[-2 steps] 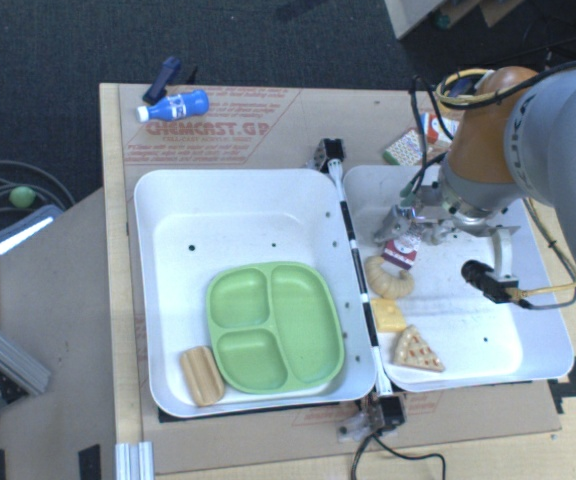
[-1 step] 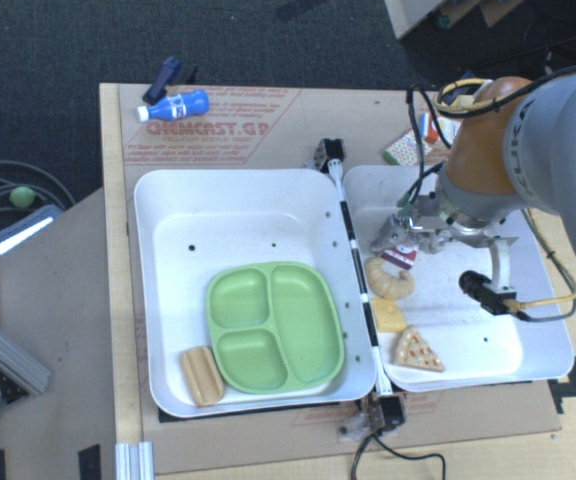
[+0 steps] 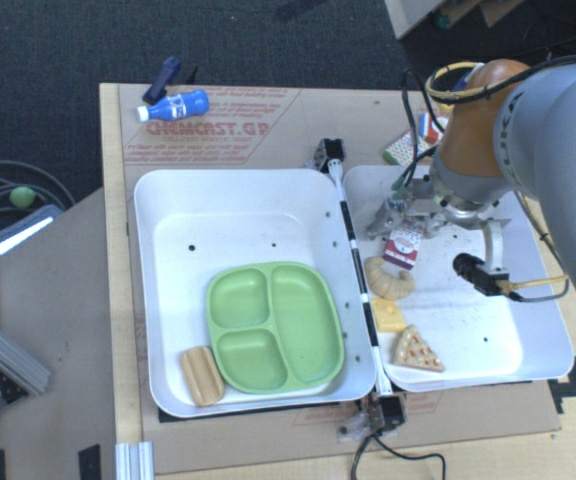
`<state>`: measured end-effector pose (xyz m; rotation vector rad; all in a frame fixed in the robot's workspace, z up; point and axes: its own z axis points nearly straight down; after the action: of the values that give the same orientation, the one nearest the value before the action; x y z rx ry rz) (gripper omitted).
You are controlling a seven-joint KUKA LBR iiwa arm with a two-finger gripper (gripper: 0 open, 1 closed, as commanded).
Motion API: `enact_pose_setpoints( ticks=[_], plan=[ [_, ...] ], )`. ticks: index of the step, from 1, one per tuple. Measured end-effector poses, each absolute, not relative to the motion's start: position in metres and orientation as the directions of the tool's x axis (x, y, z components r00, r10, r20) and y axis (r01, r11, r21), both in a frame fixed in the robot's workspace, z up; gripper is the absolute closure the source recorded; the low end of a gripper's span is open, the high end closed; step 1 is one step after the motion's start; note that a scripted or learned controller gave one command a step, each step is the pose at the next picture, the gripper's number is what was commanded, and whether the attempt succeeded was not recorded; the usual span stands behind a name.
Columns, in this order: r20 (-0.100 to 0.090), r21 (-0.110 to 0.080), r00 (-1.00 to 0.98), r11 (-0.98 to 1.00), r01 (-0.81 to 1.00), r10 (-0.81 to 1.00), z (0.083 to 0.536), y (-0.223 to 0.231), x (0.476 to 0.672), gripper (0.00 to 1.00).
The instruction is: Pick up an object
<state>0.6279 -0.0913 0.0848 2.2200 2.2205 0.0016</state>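
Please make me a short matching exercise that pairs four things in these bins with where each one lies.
Things:
1. green divided plate
2. tan bread-like piece
3. pizza slice toy
4. red and white carton

Places:
A. near front corner of the right bin
B. left bin, at the plate's front left corner
C. middle of the left bin
D. right bin, just under the arm's wrist

Pairs: 1-C, 2-B, 3-A, 4-D
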Motion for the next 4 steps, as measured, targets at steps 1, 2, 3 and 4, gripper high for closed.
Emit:
enact_pose_setpoints(
  ticks=[1,2,3,4],
  plan=[
    [0.001,-0.002,0.0,0.0,1.0,1.0,0.085,-0.093,0.611,0.0],
    [0.001,-0.002,0.001,-0.001,1.0,1.0,0.085,-0.098,0.599,0.0],
    [0.0,0.002,0.0,0.0,1.0,1.0,0.085,-0.092,0.619,0.0],
    [0.001,-0.002,0.001,-0.001,1.0,1.0,0.085,-0.099,0.61,0.0]
  ],
)
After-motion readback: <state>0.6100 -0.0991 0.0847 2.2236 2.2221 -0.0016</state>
